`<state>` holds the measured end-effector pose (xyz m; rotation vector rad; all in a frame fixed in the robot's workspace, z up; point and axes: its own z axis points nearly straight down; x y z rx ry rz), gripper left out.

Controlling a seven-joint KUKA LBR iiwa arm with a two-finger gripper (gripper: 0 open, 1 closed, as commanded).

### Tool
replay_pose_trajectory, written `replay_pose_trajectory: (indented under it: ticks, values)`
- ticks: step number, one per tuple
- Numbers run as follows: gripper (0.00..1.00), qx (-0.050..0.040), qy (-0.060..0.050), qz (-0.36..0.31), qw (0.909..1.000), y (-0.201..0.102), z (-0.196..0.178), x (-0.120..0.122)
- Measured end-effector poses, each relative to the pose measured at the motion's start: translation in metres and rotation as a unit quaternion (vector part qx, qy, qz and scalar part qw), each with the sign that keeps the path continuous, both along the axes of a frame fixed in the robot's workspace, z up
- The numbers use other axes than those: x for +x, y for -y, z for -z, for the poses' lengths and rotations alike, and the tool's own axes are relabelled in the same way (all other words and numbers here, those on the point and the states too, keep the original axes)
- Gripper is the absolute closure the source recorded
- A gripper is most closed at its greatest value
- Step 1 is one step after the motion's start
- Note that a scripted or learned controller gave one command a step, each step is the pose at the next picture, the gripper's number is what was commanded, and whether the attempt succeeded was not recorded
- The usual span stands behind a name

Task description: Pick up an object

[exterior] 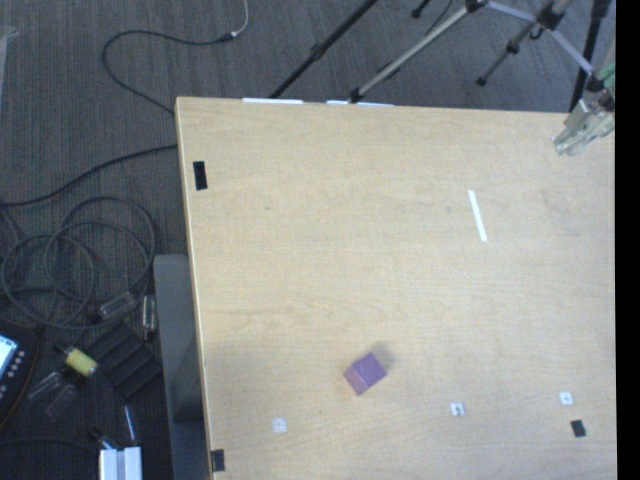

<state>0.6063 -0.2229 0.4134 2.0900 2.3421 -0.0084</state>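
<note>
purple cube (365, 373) sits alone on bench (330, 248) nr front; tool (583, 133) far off at right edge, grip state unclear

Soft, even overhead light falls across the pale wooden bench top (400, 268), which reads bright and slightly washed out, with no hard glare and only a faint sheen toward its far right. The dark carpet (90, 68) to the left stays dim, its cables (60, 258) low in contrast. A purple block (364, 373) casts only a small, weak shadow at its base, pointing to diffuse lighting. The frame is low in resolution and generally soft; fine detail smears, and the gripper (583, 133) at the upper right edge is pale, blurred and partly blown out. Straight edges show little visible bending.
</note>
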Motion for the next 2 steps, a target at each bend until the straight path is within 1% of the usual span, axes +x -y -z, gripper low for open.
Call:
replay_pose_trajectory:
  ticks: [1, 2]
  values:
    - [0.00, 0.0000, 0.000, 0.000, 1.0000, -0.0002, 0.0001, 0.0001]
    - [1.00, -0.0016, 0.000, 0.000, 1.0000, -0.0005, -0.0091, 0.0009]
